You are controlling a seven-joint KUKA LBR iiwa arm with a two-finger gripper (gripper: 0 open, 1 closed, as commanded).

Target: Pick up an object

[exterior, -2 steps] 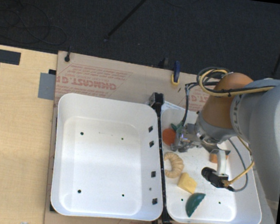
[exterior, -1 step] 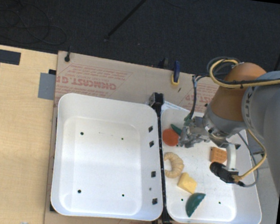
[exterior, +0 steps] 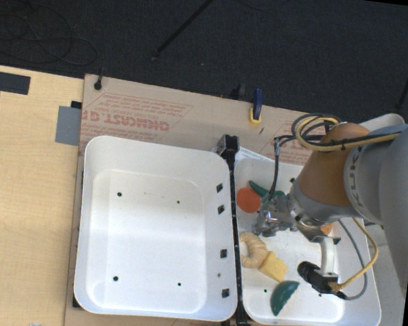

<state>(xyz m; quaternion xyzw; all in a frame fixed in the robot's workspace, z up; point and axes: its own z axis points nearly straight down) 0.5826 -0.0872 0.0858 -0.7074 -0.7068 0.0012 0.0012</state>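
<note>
Down in the right bin [exterior: 364, 313], the gripper [exterior: 269, 222] hangs low near the bin's ten o'clock corner, its metal tip just at the four o'clock side of an orange ball [exterior: 249, 199]. Whether the tip is spread or closed cannot be told, and nothing is visibly caught in it. A dark green piece [exterior: 260, 190] lies at twelve o'clock of the gripper, partly under the wrist. At six o'clock sits a cream, knobbly toy [exterior: 254, 248] touching a yellow wedge [exterior: 274, 266]. A teal leaf-shaped object [exterior: 282, 295] lies further toward five o'clock, near the bin's front wall. The left bin [exterior: 104, 175] sits alongside, joined by a black clamp strip [exterior: 226, 229].
</note>
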